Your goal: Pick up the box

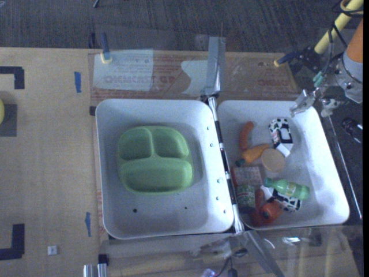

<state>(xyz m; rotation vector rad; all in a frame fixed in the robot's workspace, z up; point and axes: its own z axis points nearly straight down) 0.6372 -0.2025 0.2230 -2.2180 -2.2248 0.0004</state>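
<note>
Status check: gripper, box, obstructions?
Gripper above right bin's far corner, holding nothing. Small flat pinkish box in right white bin, untouched. Green bottle, orange carrot crowd it.

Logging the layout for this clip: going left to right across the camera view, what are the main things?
Green divided plate in the left bin → small box in the right bin → green bottle → end effector.
</note>
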